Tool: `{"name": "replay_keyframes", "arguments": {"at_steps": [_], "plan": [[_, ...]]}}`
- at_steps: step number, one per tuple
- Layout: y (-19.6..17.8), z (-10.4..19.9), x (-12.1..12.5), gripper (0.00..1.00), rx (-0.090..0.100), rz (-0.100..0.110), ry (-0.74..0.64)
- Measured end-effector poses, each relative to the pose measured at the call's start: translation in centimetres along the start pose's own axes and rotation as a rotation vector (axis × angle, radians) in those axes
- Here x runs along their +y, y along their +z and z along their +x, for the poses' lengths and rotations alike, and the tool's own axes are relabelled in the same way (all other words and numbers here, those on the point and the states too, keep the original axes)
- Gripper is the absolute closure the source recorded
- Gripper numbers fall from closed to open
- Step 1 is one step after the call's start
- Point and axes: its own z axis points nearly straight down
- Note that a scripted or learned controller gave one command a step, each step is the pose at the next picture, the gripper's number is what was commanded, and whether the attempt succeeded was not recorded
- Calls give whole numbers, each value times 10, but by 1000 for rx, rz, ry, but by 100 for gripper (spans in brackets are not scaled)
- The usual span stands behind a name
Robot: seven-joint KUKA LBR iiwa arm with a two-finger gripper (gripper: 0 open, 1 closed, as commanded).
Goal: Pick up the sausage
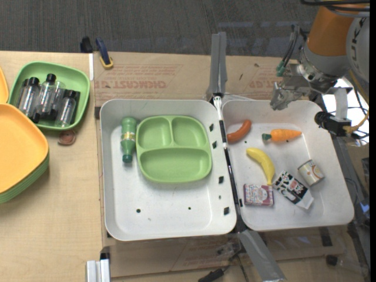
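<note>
Gripper (pixel 282 98), finger state indiscernible, above right bin's (pixel 338 175) far edge; sausage (pixel 238 131) hugs the left wall, risking a blocked, slipping grasp.

Readable text: one print on the cardboard, rest illegible.

Cardboard sheet (pixel 158 78) under/behind the two bins carries red lettering, upside down to the camera, approx. "CHEMCRAFT" – middle letters unsure; smaller red lines beneath it too small to read. More faint red print on the same cardboard further right, near the far edge of the right bin (pixel 341 216), not legible. Pink packet (pixel 258 195), black-and-white carton (pixel 292 188) and small can (pixel 311 173) in that bin all have printed faces, but wording is too blurred to make out. Bottles (pixel 47 100) in green tray at left: labels unreadable.
</note>
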Motion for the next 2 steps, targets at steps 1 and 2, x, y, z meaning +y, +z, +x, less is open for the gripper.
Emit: {"name": "replay_keyframes", "arguments": {"at_steps": [1,2], "plan": [[-8,-1,0,100,-1,0,-1],[-16,-2,0,100,-2,1,-2]]}}
